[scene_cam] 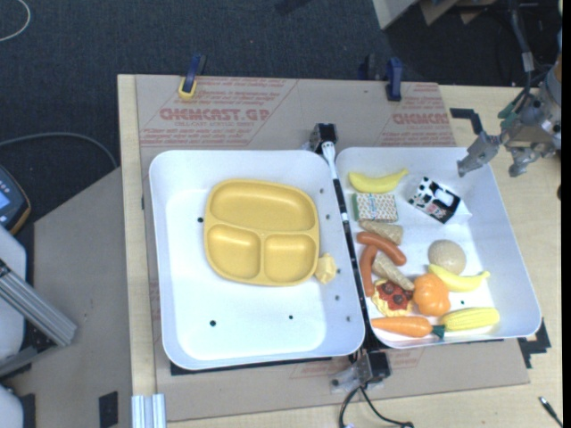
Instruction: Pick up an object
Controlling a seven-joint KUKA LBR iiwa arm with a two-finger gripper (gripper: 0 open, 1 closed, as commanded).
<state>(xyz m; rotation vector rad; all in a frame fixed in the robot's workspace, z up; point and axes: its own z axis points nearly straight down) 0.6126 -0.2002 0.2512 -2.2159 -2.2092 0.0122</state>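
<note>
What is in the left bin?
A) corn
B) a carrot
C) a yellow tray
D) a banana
C: the yellow tray sits in the left bin; the carrot, bananas and corn all lie in the right bin.

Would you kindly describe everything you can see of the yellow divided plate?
The yellow divided plate looks like matte plastic, a rounded rectangle with raised ridges splitting it into one wide compartment at the far side and two smaller ones nearer the camera. It lies flat, right way up, in the left bin. A small pale yellow piece rests against its near right corner.
</note>
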